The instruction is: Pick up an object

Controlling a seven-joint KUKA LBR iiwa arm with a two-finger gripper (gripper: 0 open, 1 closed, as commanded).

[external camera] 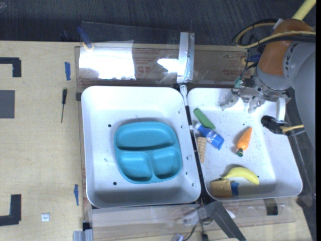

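The right bin (pixel 281 169) holds a green pickle-shaped toy (pixel 204 118), a blue wrapped item (pixel 210 136), an ice cream cone (pixel 201 148), an orange carrot (pixel 244 139), a yellow banana (pixel 241 174) and a brown bread-like piece (pixel 223 187). My gripper (pixel 243 100) hangs over the far edge of the right bin, above and to the right of the green toy. Its fingers (pixel 228 100) are spread apart with nothing between them. The carrot lies a short way in front of it.
The left bin (pixel 93 149) carries a blue divided plate (pixel 148 150). A clear plastic sheet (pixel 133 59) and a metal divider (pixel 185 56) stand behind the bins. Cables (pixel 261 29) loop above the wrist. Wooden bench (pixel 35 149) lies to the left.
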